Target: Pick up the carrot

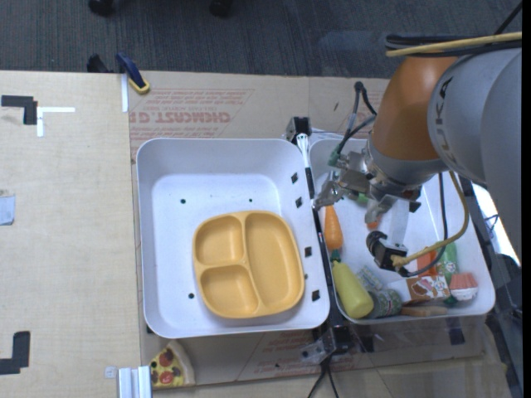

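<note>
A: In the right bin (485, 293), at its left wall, lies the carrot (333, 228), approx. upright in the view, just above the yellow bottle (351, 291).

B: And the gripper (375, 214)?

A: Just beside the carrot, on its right. Open or closed, I cannot tell; arm hides it.

B: Handling?

A: Prob. a toy: light, stiff, smooth, a bit slippery. I would take it across the middle, w/ care, because the wall is very near.
</note>
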Motion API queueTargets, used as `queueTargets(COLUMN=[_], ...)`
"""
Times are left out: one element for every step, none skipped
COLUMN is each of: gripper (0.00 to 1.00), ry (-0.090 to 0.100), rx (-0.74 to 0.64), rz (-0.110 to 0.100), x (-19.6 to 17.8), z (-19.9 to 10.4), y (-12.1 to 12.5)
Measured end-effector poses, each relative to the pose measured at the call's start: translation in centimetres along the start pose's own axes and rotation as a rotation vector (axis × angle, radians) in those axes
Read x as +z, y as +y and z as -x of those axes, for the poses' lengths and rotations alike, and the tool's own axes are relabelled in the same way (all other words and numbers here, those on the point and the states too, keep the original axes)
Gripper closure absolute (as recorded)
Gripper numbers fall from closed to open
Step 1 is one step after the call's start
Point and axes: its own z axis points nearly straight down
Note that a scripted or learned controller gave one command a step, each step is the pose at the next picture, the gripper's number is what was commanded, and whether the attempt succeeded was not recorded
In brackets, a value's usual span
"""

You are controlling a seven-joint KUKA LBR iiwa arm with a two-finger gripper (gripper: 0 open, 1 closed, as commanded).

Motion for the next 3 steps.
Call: queueTargets(gripper=[0.00, 0.00, 0.00], ry=[0.000, 0.000, -0.001], rx=[0.000, 0.000, -0.069], rz=[0.000, 0.000, 0.000], x=[0.0, 0.0, 7.1], z=[0.0, 0.0, 9.7], y=[0.0, 0.0, 1.2])
